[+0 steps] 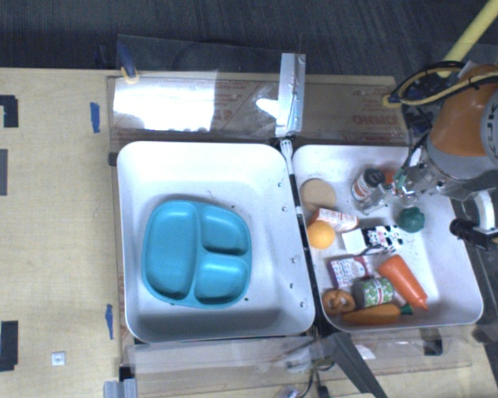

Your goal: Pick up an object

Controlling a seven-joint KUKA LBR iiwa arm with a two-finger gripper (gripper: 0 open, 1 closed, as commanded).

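Starting at frame left, your wooden surface (41, 247) carries a white bin (133, 247) holding a blue divided plate (197, 253). Right of it, a second bin (456, 293) holds the pickable clutter: an orange ball (320, 235), a toy carrot (403, 280), a green knob (412, 218). At upper right, the arm (463, 131) leans in, its claw (402, 181) low over the bin's top. You appear to be approaching; I cannot tell the claw's state. Next, settle on one object and descend.
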